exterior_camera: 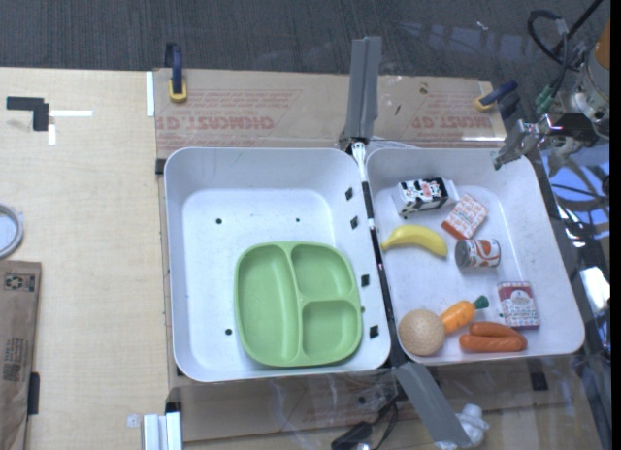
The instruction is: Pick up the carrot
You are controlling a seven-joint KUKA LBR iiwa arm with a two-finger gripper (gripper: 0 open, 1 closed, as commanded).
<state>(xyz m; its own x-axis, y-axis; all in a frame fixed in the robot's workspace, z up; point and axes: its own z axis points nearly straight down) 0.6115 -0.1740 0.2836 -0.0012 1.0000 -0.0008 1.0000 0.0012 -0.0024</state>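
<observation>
Gripper: at the upper right, above the far right corner of the right bin; small, dark and partly tangled with cables, so whether it is parted or closed cannot be told. Nothing is seen held in it. The arm behind it is cut off by the picture's edge.

Carrot: short, orange, tapered, with a green tip at its upper right end; lies in the near part of the right bin, well apart from the gripper. Its left end touches or slightly overlaps a round beige ball (rough-looking surface, kind unclear).

Sausage: long, glossy, red-orange, just beside the carrot on its near side, along the bin's front wall.

Other contents, right bin: a curved yellow banana; a black-and-white carton; an orange packet; a small tin lying on its side, label unreadable; a red-and-white box, print too small to read.

Left bin: shallow, white, smooth plastic, holding a light green tray with three compartments and rounded corners.

Bench: pale wood. A brown paper bag and a ring of tape are cut off at the left edge.
</observation>
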